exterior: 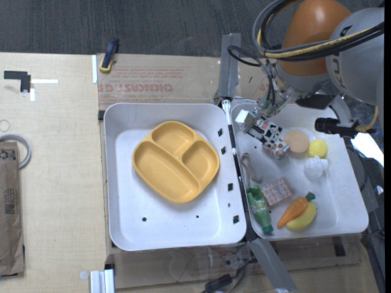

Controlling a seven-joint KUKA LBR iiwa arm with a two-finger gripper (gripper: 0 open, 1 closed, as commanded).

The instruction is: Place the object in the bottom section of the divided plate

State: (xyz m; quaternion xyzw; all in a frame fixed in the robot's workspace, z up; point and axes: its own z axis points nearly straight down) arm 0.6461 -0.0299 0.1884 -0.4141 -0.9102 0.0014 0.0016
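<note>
A yellow divided plate [176, 160] with three sections lies in the left white bin [122, 224]. My gripper [272, 140] hangs over the upper left part of the right bin [348, 221], its marked head pointing down beside a round tan disc [297, 141]. A yellow lemon [317, 148] and a white lumpy item [314, 167] lie just right of the disc. Lower down rest an orange carrot [294, 209] across a yellow banana [306, 220], a brown patterned box [276, 191] and a green bottle [259, 209]. Nothing visible hangs from the gripper.
A thin metal piece [248, 166] lies along the right bin's left wall. The grey arm [360, 54] and its cables arch over the bin's upper right. A blue and yellow tool [109, 55] sits on the bench behind the left bin.
</note>
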